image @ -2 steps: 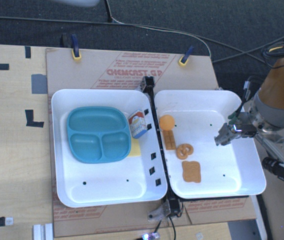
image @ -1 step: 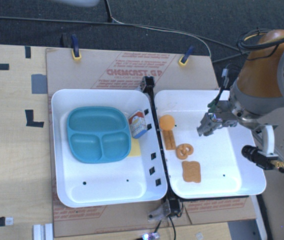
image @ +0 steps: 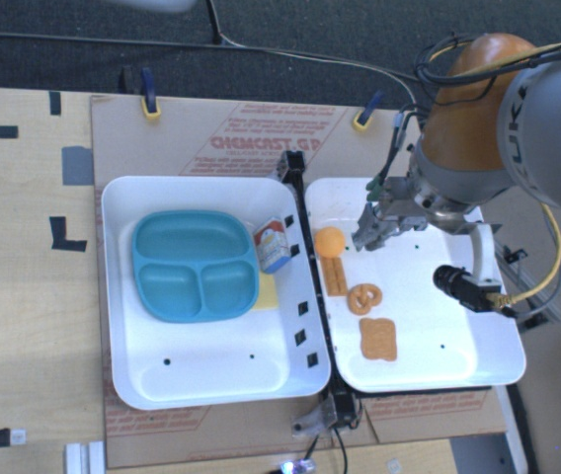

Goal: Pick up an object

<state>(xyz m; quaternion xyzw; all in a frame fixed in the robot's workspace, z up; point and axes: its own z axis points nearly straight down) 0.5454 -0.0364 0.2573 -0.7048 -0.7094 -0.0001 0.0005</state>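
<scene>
arm (image: 478, 117) bent over right bin (image: 439, 354) — wrist down

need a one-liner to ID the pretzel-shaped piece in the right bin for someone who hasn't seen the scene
Start at the right bin, the one the arm reaches into. A cluster of orange items lies along its left side: an orange ball at the top, a long bar below it, a flat square cracker lowest. The pretzel sits between bar and cracker, and it alone is a twisted loop with holes.
</scene>
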